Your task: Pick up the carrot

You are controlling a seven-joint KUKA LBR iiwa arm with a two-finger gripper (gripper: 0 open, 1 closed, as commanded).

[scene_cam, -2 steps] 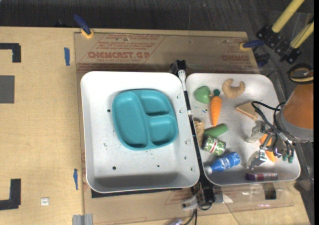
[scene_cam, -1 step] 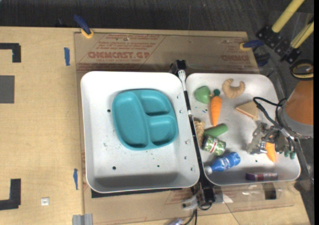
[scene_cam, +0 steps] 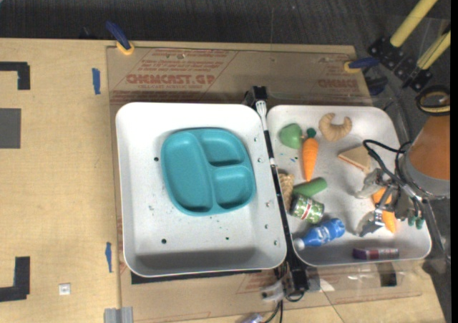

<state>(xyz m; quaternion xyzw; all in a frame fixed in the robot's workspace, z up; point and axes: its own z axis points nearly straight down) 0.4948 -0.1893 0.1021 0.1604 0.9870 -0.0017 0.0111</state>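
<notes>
Nearest the camera, along the front wall of the right bin (scene_cam: 411, 246), a small purple-and-white tube (scene_cam: 374, 251) is lying flat. Just behind it a blue bottle (scene_cam: 322, 232) is resting on its side, with a green-labelled can (scene_cam: 308, 208) tilted beside it. The end effector (scene_cam: 379, 203) is hovering low over the right part of this bin, at the end of the grey arm (scene_cam: 433, 153) with its orange band; cables and orange fittings are crowding around it, so whether it is spread or pressed together cannot be told. The carrot (scene_cam: 309, 157) is lying farther back and well to the left of the end effector, apart from it, its green top pointing away from the camera. A green leafy piece (scene_cam: 309, 187) is sitting just in front of the carrot, and a round green item (scene_cam: 290, 135) is lying beside its top. A croissant (scene_cam: 335, 126) is resting near the far wall. In the left bin (scene_cam: 143, 243) a teal divided plate (scene_cam: 208, 170) is sitting. Both bins are standing on the table (scene_cam: 50, 193).
</notes>
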